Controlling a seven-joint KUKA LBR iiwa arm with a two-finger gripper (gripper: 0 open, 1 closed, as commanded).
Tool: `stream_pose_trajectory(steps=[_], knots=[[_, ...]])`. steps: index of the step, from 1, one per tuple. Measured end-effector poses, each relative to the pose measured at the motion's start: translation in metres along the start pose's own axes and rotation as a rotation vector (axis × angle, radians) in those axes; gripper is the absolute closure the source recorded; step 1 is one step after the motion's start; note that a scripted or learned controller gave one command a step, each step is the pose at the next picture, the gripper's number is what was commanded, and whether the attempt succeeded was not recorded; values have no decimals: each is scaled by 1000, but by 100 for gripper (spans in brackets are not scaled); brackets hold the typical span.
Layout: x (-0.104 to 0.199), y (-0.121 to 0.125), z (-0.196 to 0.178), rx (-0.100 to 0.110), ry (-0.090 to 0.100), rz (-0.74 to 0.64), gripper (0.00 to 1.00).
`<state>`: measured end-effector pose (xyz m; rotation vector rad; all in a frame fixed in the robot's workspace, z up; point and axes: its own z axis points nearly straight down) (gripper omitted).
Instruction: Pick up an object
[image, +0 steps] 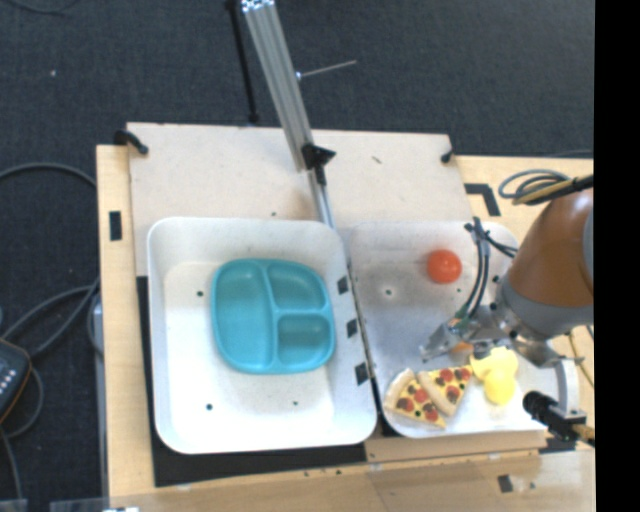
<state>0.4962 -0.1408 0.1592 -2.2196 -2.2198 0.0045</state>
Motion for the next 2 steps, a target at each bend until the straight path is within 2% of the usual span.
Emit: stream_pose_trajectory(steps=[1, 2], knots=[[-1, 2, 50, -8, -2, 2, 0], [-2, 2, 39, -9, 0, 6, 100]])
